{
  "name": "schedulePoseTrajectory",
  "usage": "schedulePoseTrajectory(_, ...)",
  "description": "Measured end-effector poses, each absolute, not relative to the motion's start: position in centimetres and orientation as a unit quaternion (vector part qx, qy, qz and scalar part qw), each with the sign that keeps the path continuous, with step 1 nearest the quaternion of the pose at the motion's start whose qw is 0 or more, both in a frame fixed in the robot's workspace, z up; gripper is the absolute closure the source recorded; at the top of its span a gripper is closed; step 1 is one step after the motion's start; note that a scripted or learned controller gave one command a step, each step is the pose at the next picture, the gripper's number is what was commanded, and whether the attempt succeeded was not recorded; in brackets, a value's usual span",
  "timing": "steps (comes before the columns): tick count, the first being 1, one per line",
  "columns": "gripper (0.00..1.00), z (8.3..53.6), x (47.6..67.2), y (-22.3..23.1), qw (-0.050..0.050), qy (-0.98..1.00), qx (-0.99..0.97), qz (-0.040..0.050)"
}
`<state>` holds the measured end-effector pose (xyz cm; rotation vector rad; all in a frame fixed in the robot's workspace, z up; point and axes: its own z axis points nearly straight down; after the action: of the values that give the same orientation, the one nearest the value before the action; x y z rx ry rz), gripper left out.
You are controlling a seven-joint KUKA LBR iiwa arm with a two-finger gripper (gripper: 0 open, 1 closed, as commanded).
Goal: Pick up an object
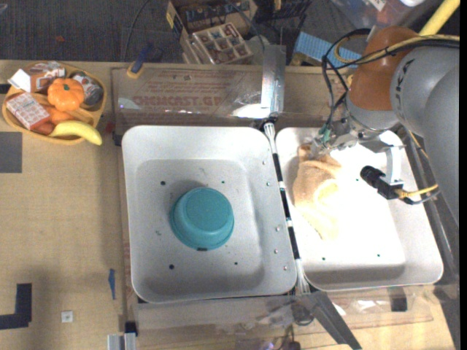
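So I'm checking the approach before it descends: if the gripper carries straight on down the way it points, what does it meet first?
Most likely the pale cloth lying in the right bin; the gripper sits at the cloth's upper edge, pointing down. Depth is unclear from this slant, so it might meet the bin floor just beside the cloth.

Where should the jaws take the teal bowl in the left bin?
The teal bowl sits upside down, base up, mid-floor of the left bin. Probably best to come straight down and close across its round sides; no rim is exposed to pinch.
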<state>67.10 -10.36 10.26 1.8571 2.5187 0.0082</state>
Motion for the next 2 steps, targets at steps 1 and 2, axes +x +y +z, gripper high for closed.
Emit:
schedulePoseTrajectory(1,0.00,10.3,67.1,-10.3,0.006,0.805,0.593,0.0027)
schedulePoseTrajectory(2,1.00,11.4,67.2,-10.4,0.009,0.805,0.593,0.0032)
